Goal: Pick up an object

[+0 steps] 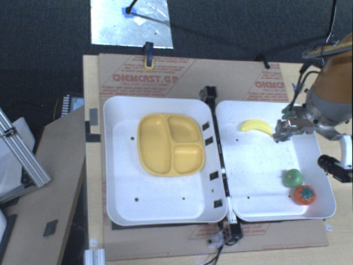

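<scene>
far left: metal frame rail [22, 153] off the bench. left white bin [118, 203] holding a yellow divided plate [170, 144], three compartments, sitting roughly centre, slightly toward the far side. black clips [212, 159] down the seam between the bins. right white bin [248, 197] with three items: yellow banana [256, 127] near the far wall, lying flat; green round fruit [293, 177] toward the near right; red tomato-like piece [304, 194] just beside it, nearer the corner, possibly touching, hard to say. gripper [281, 131] hovering just right of the banana's right tip, close but nothing seen between the fingers; open or clenched: cannot tell from this angle, too small and dark. grey wrist and orange band [336, 76] coming in from the right edge above the bin's far right corner. cardboard sheet [182, 73] under both bins, red printing on it. foil-looking square [131, 12] on the dark floor beyond, upper left of centre.
</scene>
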